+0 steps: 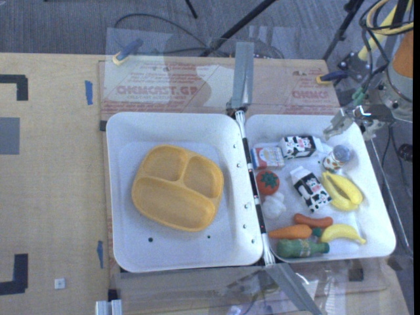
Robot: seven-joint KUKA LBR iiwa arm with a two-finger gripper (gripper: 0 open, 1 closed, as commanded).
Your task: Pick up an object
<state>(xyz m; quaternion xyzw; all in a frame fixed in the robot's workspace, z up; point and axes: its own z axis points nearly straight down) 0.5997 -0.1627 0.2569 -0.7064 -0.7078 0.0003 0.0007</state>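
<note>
The right bin (pixel 380 202) holds several toy foods: two cow-patterned cartons (pixel 298 146) (pixel 310 189), a red tomato (pixel 268 181), a carrot (pixel 290 231), two yellow bananas (pixel 342 190) (pixel 343 233), a green bottle (pixel 300 247) and a small round grey-blue piece (pixel 342 153). My gripper (pixel 351 127) hangs over the bin's far right corner, above and just behind the grey-blue piece. Its fingers (pixel 333 126) are spread open with nothing between them.
The left bin (pixel 125 143) carries a yellow divided plate (pixel 177 187). A metal divider (pixel 243 84) runs between the bins at the back. Cables and stand legs crowd the area behind and to the right of the right bin.
</note>
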